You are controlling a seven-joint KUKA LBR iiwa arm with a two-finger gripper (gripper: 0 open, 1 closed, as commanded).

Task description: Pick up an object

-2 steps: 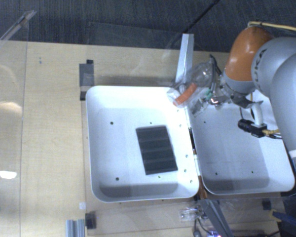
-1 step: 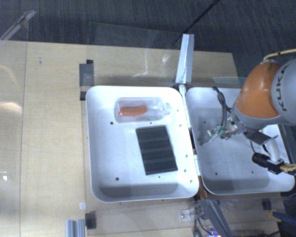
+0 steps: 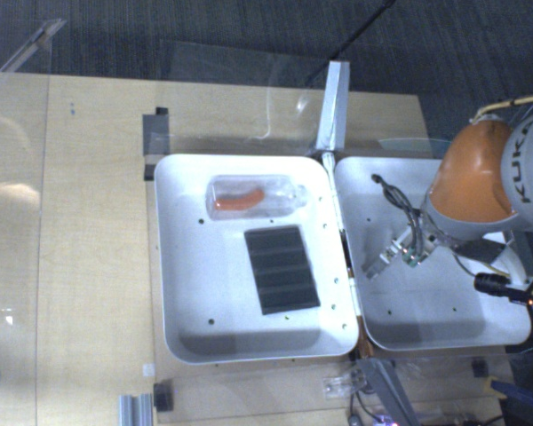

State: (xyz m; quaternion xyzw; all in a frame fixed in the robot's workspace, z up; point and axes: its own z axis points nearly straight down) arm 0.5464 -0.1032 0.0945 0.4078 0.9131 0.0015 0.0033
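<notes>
Camera view, bench: a pale wooden bench (image 3: 80, 264) bears two shallow white bins side by side, with a metal post (image 3: 332, 109) rising at the seam between them.
Left bin: the left bin (image 3: 182, 327) holds both loose things, probably because it serves as the supply side for picking.
Clear bottle: a clear plastic bottle with something orange inside (image 3: 251, 196) lies on its side near the far wall of the left bin, its cap end pointing toward the seam. Lying flat, it could roll if nudged.
Dark slab: a dark ribbed rectangular slab (image 3: 282, 269) lies flat in the middle of the left bin, just nearer the camera than the bottle and apart from it. Its low, flat face offers little edge for fingers, so I judge it the harder pick.
Right bin: the right bin (image 3: 444, 327) has the arm over it.
Arm: the arm (image 3: 475, 180) reaches in from the right, its orange band above the wrist.
Gripper: the gripper (image 3: 386, 257) hangs low over the right bin floor, near the seam. Whether it is released or clenched cannot be told at this size, and nothing is seen in it.
Objects relative to gripper: both things lie across the seam in the other bin, the slab nearer, the bottle farther and toward the far wall.
Step in hand: judged as not yet at any object; a pick calls for crossing the seam.
</notes>
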